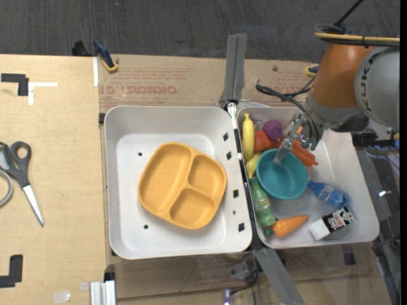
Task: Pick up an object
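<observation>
My gripper (289,145) hangs low in the right bin (362,189), over the far rim of a teal bowl (283,178). A red-orange toy (306,155) lies right beside it, touching the bowl's right rim. Just behind the gripper sits a purple bunch of grapes (273,129). A yellow banana (247,136) lies along the bin's left wall. A green bottle (262,203) and an orange carrot (290,225) lie at the front. A blue bottle (327,192) and a black-and-white carton (333,222) lie to the front right.
The left bin (121,189) holds a yellow divided plate (183,184). Scissors (22,176) lie on the wooden bench at far left. A grey divider bar (234,68) stands between the bins at the back. Black cables (280,91) loop behind the wrist.
</observation>
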`<action>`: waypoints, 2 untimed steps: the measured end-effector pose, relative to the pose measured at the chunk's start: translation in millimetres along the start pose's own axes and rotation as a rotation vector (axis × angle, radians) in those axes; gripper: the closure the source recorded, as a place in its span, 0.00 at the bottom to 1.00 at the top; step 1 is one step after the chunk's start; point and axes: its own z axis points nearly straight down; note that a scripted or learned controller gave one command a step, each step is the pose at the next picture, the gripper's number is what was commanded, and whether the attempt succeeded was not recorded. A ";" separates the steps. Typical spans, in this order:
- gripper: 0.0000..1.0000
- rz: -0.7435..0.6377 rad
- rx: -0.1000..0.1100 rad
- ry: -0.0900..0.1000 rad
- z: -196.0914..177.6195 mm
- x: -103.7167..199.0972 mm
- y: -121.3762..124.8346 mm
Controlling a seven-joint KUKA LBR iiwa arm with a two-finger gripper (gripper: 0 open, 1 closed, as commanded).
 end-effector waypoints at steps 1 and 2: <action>1.00 -0.088 -0.010 0.014 -127.9 23.4 20.7; 1.00 -0.361 -0.012 0.014 -64.0 74.4 -42.4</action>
